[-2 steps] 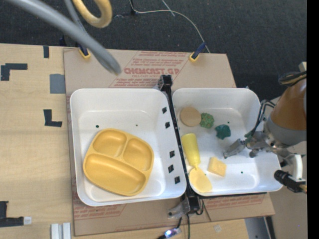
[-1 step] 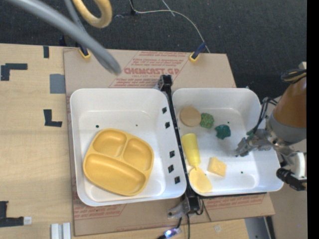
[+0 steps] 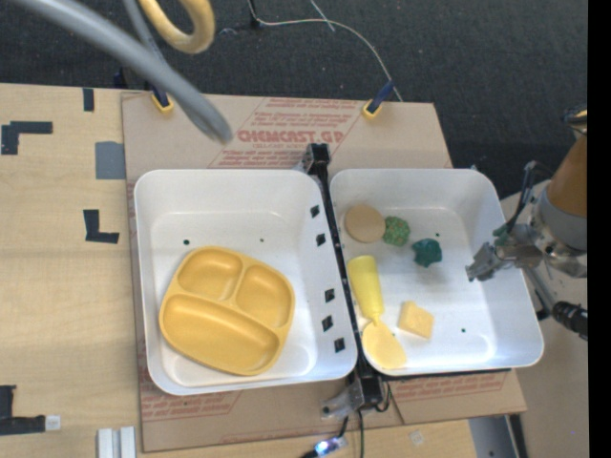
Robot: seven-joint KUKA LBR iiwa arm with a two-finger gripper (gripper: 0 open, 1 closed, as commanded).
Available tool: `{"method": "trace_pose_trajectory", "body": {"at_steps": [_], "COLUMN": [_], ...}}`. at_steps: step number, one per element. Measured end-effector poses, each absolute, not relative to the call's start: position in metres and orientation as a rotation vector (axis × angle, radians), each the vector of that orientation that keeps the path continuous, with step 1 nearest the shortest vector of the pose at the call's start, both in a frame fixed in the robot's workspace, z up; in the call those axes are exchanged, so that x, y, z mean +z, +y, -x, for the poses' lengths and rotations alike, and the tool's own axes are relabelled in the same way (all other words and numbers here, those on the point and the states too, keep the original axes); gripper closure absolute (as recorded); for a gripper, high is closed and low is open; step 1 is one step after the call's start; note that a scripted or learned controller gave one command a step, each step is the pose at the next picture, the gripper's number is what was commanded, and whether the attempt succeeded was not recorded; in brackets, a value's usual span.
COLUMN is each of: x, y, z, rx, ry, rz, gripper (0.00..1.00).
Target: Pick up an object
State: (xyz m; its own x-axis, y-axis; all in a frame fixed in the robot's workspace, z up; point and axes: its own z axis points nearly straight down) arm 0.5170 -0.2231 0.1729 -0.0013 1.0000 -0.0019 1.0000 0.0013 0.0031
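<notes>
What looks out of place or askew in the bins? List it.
Nothing stands out. The yellow divided plate lies flat, slightly turned, in the left bin. The small food pieces lie loose but unspilled inside the right bin. The gripper sits at that bin's right rim.

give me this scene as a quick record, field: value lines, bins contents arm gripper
left bin: yellow divided plate
right bin: tan round piece, light green piece, dark teal piece, yellow spoon, pale yellow wedge
bin divider: black clips along the shared edge
arm: at the right bin's right rim
gripper: over the right side of the right bin, apart from all pieces, nothing between its fingers
task state: no object picked up yet
</notes>
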Motion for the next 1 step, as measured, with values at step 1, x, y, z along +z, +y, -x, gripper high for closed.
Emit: {"method": "trace_pose_trajectory", "body": {"at_steps": [1], "x": [0.2137], "y": [-0.2229], "z": [-0.5181], "rx": [0.001], "ry": [2.222], "rz": [-2.218], "gripper": [1.0]}}
